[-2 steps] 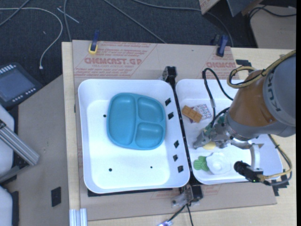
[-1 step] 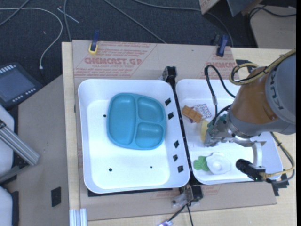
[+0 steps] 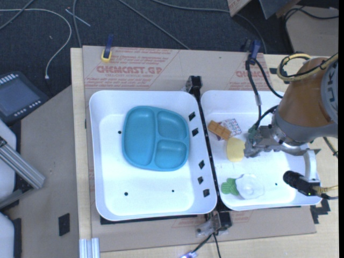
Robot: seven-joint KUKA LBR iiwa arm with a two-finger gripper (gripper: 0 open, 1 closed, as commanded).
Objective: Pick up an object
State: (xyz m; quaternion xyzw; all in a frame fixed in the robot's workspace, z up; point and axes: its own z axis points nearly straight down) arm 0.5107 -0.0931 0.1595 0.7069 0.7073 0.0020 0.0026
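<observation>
Nothing has been lifted yet: the rounded pale-yellow object [image 3: 235,149] lies in the right shallow white bin [image 3: 279,195] (near its left side), just beside the gripper [image 3: 252,145], whose grip cannot be told.

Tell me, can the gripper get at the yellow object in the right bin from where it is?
Probably yes: the gripper sits just right of the yellow object, with nothing between them; the orange block lies apart, up-left.

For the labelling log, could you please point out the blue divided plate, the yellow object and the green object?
blue divided plate [image 3: 156,138]: camera view, on its centre ridge.
yellow object [image 3: 235,149]: camera view, on its top.
green object [image 3: 229,186]: camera view, on its middle.
</observation>
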